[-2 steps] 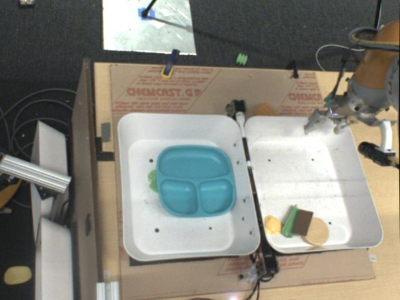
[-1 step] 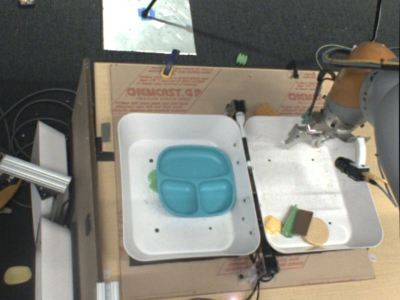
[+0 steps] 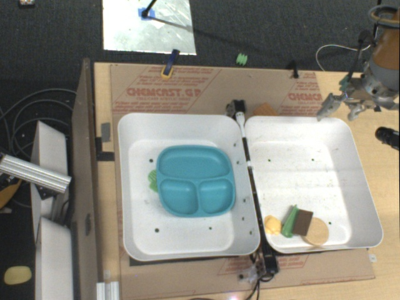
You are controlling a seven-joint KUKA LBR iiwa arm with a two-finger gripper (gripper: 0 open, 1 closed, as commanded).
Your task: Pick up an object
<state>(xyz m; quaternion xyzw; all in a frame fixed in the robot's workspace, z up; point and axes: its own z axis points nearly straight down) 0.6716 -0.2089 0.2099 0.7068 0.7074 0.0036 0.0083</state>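
- Two white bins sit side by side: the left bin (image 3: 134, 167) holds a blue divided plate (image 3: 195, 180) with something green (image 3: 152, 180) peeking from under its left edge.
- The right bin (image 3: 312, 161) has a small cluster in its near corner: a yellow piece (image 3: 272, 224), a green stick (image 3: 290, 222), a brown block (image 3: 303, 222) and a tan disc (image 3: 317, 231).
- The claw (image 3: 345, 105) hovers past the right bin's far right corner, fingers spread apart, nothing between them.
- The cluster lies well apart from it, nearer and to the left; the green stick's long axis runs roughly near-to-far.
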